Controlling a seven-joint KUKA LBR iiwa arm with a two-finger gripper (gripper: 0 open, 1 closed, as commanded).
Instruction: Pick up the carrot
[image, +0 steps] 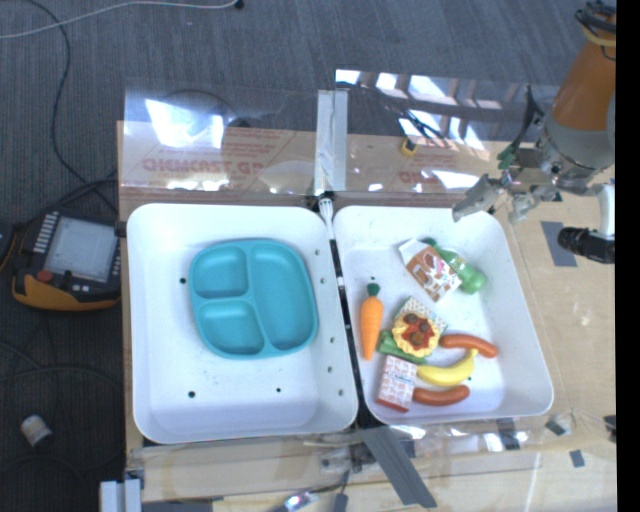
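Two white bins sit side by side on the tabletop (580, 330). The carrot (371, 320) lies upright along the left wall of the right bin (520, 300), near toy food. The claw (497, 197) hovers over that bin's far right corner; its state is too blurred to tell. The left bin (160, 330) holds a blue divided plate (252, 298).

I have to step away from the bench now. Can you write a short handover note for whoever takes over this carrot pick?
Gripper: above the far right corner of the right bin, holding nothing.
Carrot: lying in the right bin by its left wall, green top pointing away from the camera, left of the pizza slice.
Done: nothing yet; the carrot is untouched.
Left: move over the carrot, descend, grasp, lift.
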